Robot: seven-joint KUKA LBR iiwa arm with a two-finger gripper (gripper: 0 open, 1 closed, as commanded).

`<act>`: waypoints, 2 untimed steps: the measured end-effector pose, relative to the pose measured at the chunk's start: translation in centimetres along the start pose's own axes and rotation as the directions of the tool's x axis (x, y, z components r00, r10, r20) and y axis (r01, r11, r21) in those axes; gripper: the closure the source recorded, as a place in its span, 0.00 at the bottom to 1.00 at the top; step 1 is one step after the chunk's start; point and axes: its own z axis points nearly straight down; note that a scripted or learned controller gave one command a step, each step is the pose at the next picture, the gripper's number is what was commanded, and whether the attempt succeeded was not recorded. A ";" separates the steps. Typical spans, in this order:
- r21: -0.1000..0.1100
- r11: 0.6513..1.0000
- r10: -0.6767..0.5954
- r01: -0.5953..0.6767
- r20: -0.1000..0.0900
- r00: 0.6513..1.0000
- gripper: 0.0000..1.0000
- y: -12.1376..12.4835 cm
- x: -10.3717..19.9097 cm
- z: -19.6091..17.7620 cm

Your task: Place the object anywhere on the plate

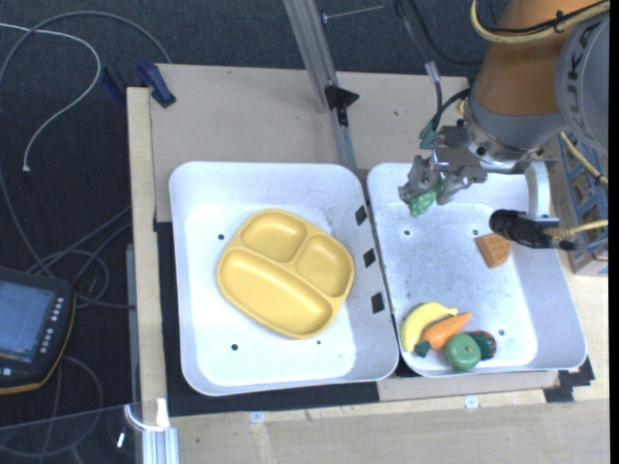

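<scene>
My arm (542, 56) runs off the top and right edges, so its upper part is cut away. My pincer (426, 193) covers most of a small green thing (422, 203), too small to name. A dark item (487, 344) sits half hidden behind the green apple (463, 352).

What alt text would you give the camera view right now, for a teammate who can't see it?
The gripper holds a small green object above the right bin. The yellow plate sits in the left bin; a banana, carrot and orange block lie in the right.
</scene>
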 end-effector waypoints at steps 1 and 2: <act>0.001 1.000 0.000 0.000 0.000 1.000 1.00 -1.9 5.1 -0.6; 0.002 1.000 0.001 -0.001 0.000 1.000 1.00 -4.1 9.6 -0.6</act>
